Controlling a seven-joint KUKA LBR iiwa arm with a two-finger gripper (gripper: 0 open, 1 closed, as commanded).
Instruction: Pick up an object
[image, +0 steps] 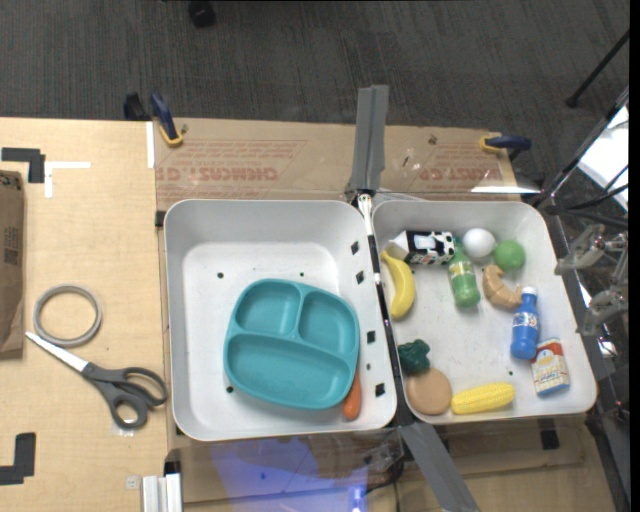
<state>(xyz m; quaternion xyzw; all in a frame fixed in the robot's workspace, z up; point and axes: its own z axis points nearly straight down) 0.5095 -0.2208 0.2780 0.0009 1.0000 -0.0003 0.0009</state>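
Corn (482, 398) hugs right bin's (480, 345) front wall (bare floor behind); gripper state: cannot tell.

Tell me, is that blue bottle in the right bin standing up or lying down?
Lying down. The blue bottle rests flat on the floor of the right bin, its full side showing, white cap toward the back wall.

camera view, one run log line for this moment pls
left bin: teal tray, carrot | right bin: toy food, nothing lifted
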